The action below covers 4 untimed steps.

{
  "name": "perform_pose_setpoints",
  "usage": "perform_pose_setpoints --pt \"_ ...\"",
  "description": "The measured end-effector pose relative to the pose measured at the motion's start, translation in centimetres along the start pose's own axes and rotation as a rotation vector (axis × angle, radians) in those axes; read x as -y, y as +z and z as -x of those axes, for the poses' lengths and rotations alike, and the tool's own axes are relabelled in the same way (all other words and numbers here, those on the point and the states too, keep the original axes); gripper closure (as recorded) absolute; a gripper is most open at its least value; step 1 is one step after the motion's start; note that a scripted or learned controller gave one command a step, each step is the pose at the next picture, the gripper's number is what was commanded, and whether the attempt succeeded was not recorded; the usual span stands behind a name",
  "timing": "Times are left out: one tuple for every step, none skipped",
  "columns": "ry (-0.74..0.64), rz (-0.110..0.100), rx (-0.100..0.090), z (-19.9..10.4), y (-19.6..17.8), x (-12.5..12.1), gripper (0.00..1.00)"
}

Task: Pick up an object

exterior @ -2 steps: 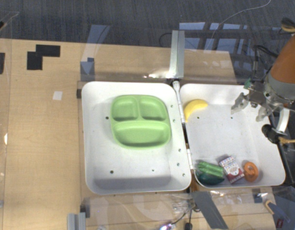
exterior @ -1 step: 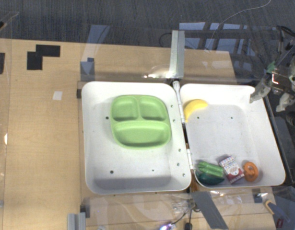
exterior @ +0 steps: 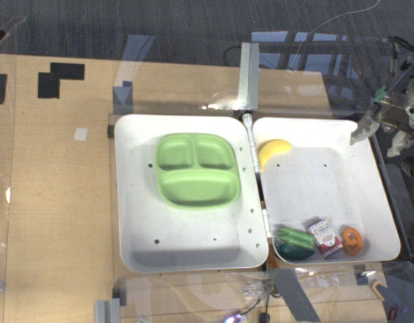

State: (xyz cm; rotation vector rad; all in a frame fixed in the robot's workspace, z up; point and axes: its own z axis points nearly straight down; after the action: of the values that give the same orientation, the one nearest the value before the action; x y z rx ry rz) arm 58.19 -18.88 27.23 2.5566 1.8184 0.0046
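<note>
1. You have two white bins side by side on the wooden bench: the left bin (exterior: 136, 247) and the right bin (exterior: 328, 180), meeting along a central divider.
2. In the left bin you see a green divided plate (exterior: 196, 169), lying flat slightly toward the far half, with three compartments facing up.
3. In the right bin, look at the far-left corner: a yellow rounded object (exterior: 273, 151), perhaps a lemon or banana piece, sits against the wall by the divider.
4. Along the right bin's near edge you find three things in a row: a dark green item (exterior: 293, 241) in the near-left corner, a small red and white carton (exterior: 324, 237) just beside it, and a small orange object (exterior: 351, 240) touching or nearly touching the carton on its right.
5. The gripper (exterior: 365, 128) hangs at the far-right corner of the right bin, above the rim, well apart from every object.
6. You cannot tell from this view how the gripper stands, spread or pressed together; nothing shows between its tips.
7. The middle of the right bin's floor lies between the gripper and the near row of items.
</note>
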Motion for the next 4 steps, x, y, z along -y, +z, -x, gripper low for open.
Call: perform_pose_setpoints --pt "0.000 0.000 0.000 0.0 0.0 0.0 0.00" --pt "0.071 -0.004 0.000 2.7 8.5 7.2 0.00" --pt "0.071 -0.004 0.000 2.7 8.5 7.2 0.00" --pt "0.176 -0.005 0.000 0.4 13.8 4.7 0.00"
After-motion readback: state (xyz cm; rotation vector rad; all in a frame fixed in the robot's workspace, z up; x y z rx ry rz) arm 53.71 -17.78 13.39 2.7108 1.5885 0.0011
